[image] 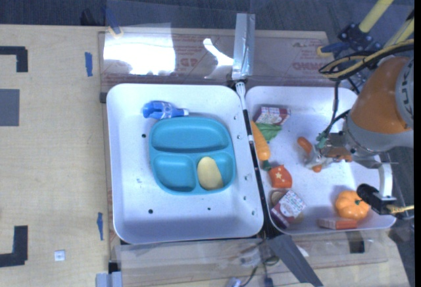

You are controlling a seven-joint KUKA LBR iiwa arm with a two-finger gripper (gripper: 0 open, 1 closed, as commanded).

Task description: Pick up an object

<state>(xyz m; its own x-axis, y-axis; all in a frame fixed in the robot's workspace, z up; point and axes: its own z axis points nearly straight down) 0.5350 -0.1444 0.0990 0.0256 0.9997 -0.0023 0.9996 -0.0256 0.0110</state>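
Note:
My gripper (322,153) is low over the middle of the right bin (342,98), below the orange band of the arm (380,104). A small orange-red piece (303,144) lies just left of it and another small red bit (317,168) sits right under it. I see nothing clearly held. Further left in this bin are a carrot (261,144), a red strawberry-like piece (281,176) and a green and red packet (270,114). An orange pumpkin-like toy (350,205) sits at the front right.
A small wrapped packet (290,205) and a reddish stick (334,223) lie along the right bin's front edge. The left bin (125,167) holds a blue divided tray (187,147) with a yellow lump (209,172) in one compartment, and a blue toy (158,109) behind it.

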